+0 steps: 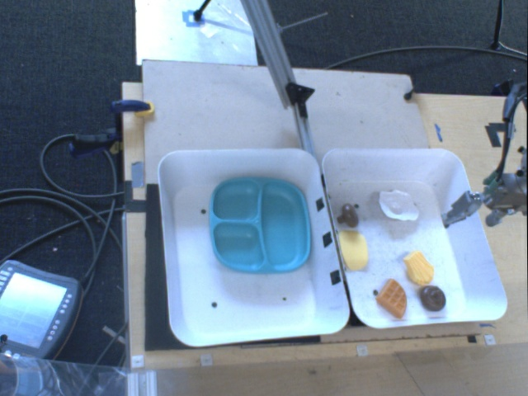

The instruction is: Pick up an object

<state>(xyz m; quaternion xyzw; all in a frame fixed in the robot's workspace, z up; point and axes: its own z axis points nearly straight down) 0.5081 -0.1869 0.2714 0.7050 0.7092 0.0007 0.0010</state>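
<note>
Gripper [462, 209] at right bin's [474, 262] edge; finger state you cannot tell. Your risk: small, scattered food pieces [419, 268] slip aside.

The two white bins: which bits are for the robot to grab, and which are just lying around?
For grabbing, right bin:
small brown piece
white crumpled piece
pale yellow block
yellow ridged piece
orange waffle
dark brown doughnut

Lying about:
teal divided plate
handheld screen

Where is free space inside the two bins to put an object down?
Left white bin: floor strips around the teal divided plate. Right white bin: bare floor right of the white shell-like piece. The front is crowded: yellow piece, waffle, brown doughnut.
</note>
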